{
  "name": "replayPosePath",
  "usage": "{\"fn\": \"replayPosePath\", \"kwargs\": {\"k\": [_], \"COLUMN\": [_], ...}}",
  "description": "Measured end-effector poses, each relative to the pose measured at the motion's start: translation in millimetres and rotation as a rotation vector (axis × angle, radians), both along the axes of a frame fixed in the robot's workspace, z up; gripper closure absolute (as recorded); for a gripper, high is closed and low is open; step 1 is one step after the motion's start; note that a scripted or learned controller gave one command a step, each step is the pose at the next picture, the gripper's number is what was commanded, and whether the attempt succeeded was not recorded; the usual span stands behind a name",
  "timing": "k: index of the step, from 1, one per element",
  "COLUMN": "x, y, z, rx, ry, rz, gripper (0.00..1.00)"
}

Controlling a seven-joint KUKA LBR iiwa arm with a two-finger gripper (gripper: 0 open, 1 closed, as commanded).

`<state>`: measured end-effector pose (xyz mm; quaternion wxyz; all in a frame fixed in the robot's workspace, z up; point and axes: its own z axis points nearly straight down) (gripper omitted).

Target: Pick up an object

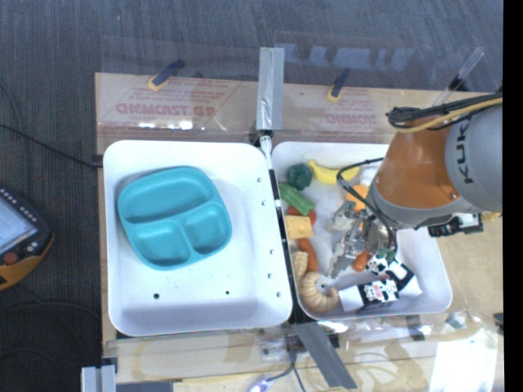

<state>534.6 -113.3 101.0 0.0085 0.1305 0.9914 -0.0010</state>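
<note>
Toys are lying heaped in the right bin (437, 296): a banana (325, 171) and a green piece (299, 175) at the far end, a bagel (317, 292) and a carrot (301, 262) nearer the front. The arm (425, 174) is reaching in from the right, and its gripper (353, 247) is hanging low over the pile; whether the fingers are parted or gripping anything cannot be told. A blue divided tray (173, 216) is sitting in the left bin (131, 309).
</note>
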Motion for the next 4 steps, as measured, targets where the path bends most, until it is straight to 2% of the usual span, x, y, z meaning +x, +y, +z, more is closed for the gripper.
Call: {"fn": "replayPosePath", "kwargs": {"k": [1, 2, 3, 4], "x": [22, 25, 25, -44], "y": [-8, -8, -8, -16], "z": [-11, 1, 0, -9], "rx": [0.002, -0.001, -0.001, 0.003], "ry": [0.009, 0.0, 0.0, -0.005], "rz": [0.014, 0.015, 0.015, -0.099], "gripper": [0.0, 1.0, 0.0, 0.0]}}
